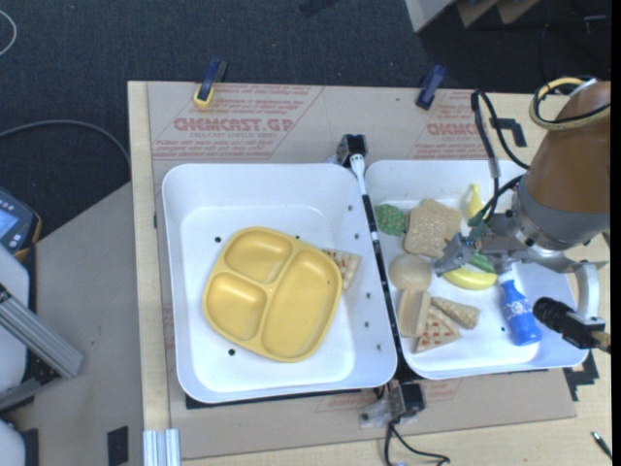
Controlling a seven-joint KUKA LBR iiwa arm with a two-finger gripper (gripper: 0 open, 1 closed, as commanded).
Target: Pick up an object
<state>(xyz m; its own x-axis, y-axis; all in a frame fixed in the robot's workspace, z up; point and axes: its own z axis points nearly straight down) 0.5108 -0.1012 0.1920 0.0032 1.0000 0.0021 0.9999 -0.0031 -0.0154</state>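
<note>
You see the hand (464,253), fingers spread open, low in the right bin (553,357), with the yellow banana (470,278) just beneath, its length running left-right.

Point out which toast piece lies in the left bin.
The waffle-patterned toast piece tucked beside the yellow divided plate; the other bread pieces, such as the toast triangle, sit in the right bin.
</note>
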